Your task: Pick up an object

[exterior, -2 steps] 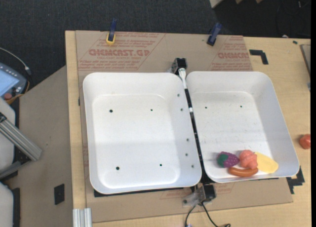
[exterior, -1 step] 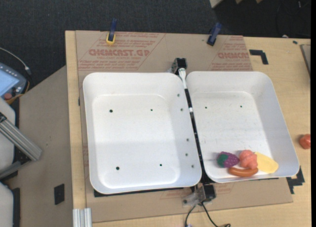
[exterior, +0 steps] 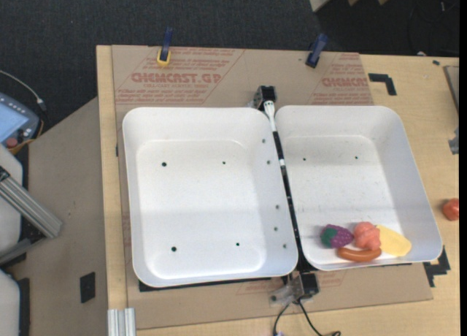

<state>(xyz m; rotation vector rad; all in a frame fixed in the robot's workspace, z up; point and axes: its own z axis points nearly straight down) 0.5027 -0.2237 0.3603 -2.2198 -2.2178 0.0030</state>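
Left bin (exterior: 146,181): floor bare, open from above. Right bin (exterior: 408,174): far and middle floor open; near right corner crowded by purple piece (exterior: 336,236), orange-pink piece (exterior: 367,234), yellow piece (exterior: 395,242), red-orange sausage (exterior: 359,254), touching or just beside each other. Black divider strip (exterior: 281,174) between bins. Two clamps (exterior: 166,48) at far bench edge.

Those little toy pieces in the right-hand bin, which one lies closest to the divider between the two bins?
The purple piece. It sits at the left end of the cluster; the pink-orange piece, the yellow piece and the orange sausage-shaped piece all lie farther right.
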